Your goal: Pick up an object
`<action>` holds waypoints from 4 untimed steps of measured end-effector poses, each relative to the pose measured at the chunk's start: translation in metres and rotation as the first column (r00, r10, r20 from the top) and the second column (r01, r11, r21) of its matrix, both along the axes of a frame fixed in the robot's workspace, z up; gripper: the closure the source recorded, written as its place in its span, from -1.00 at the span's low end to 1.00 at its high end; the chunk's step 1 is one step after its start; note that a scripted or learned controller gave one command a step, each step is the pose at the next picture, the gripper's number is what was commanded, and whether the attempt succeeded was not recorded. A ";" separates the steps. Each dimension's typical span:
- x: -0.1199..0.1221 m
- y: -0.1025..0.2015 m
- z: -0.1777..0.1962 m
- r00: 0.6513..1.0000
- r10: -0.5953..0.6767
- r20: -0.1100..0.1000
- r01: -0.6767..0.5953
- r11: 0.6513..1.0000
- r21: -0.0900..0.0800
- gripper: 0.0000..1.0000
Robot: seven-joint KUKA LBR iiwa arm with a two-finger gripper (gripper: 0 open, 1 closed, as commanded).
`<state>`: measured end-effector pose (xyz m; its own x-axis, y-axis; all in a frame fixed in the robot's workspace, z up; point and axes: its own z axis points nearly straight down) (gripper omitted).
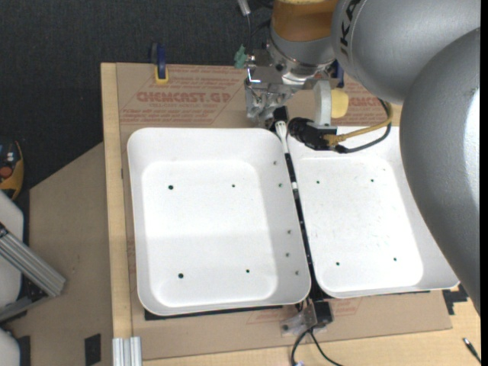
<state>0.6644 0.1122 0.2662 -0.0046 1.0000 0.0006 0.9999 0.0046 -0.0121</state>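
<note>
**Gripper at the far rim, over the seam between two white bins**

The gripper point(264, 111) hangs at the far side of the bench, just above the spot where the left bin point(145, 204) and the right bin point(412, 280) meet at their back corners. Whether it is open or closed cannot be told from this angle, and nothing can be seen held in it. Where the object to be picked lies cannot be told either. A pale yellow piece point(338, 102) sits just beside the wrist; whether it belongs to the arm or is loose is unclear.

The arm point(427, 67) comes in from the right, its grey bulk covering the right bin's far right corner, with the orange band point(301, 6) above the wrist. A black cable point(316, 136) loops under the wrist and over the right bin's back rim.

Both bins are shallow, white and round-cornered, touching along their inner edges, each floor marked with four small dark dots. They rest on a brown board point(122, 113) printed with red lettering along its far edge, where a blue and yellow clamp point(159, 62) grips it. A small connector point(309, 317) with a wire sits at the near edge between the bins. Dark carpet point(76, 21) surrounds the board, and a metal rail point(30, 265) lies at the lower left.
</note>
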 end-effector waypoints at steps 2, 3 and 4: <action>-0.029 0.071 -0.044 1.000 0.004 0.003 -0.004 1.000 0.002 1.00; -0.041 0.009 0.034 1.000 -0.010 0.019 0.010 1.000 -0.001 1.00; -0.059 0.010 0.065 1.000 -0.004 0.017 0.004 1.000 0.000 1.00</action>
<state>0.6052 0.1224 0.3311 -0.0002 1.0000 0.0009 1.0000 0.0002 0.0051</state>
